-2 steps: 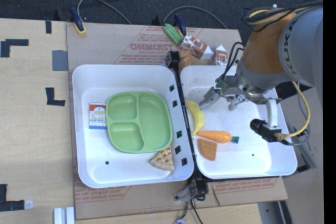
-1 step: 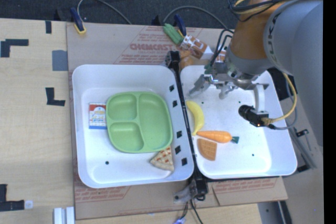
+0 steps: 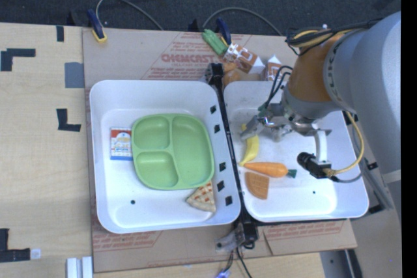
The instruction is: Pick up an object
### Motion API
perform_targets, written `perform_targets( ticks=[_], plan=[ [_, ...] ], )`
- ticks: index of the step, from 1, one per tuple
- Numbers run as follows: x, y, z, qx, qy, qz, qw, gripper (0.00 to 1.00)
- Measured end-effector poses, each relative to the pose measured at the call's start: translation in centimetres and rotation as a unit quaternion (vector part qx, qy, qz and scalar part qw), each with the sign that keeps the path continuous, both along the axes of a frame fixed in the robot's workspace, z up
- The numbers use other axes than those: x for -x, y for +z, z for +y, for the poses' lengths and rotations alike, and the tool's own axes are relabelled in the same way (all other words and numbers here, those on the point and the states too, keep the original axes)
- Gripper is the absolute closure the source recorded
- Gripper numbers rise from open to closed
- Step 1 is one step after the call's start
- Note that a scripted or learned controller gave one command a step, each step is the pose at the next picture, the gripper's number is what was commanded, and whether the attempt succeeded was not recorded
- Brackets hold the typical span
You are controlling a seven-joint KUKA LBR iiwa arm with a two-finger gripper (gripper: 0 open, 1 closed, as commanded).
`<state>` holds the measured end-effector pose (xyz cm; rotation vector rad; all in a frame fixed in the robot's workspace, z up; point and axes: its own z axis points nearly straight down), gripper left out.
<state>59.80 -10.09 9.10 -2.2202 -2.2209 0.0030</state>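
One banana [image 3: 250, 149] just below-left of claw [image 3: 268, 125], right bin [image 3: 339, 205].

two bins [image 3: 104, 101], one plate [image 3: 173, 150], one banana [image 3: 251, 149], one carrot [image 3: 266, 169]

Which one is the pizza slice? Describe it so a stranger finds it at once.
Start at the left bin, which holds a green divided plate. Just off the plate's lower right corner lies the pizza slice. It is the one tan wedge with red spots; the bin's other small item is a flat card.

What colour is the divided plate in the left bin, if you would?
Light green plate, in the camera view.
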Motion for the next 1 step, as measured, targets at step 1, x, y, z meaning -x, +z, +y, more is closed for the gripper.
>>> perform_targets(
  ticks=[1],
  plan=[
    [0.01, 0.92, 0.07, -0.0004, 0.000, 0.001, 1.0000, 1.00]
  ],
)
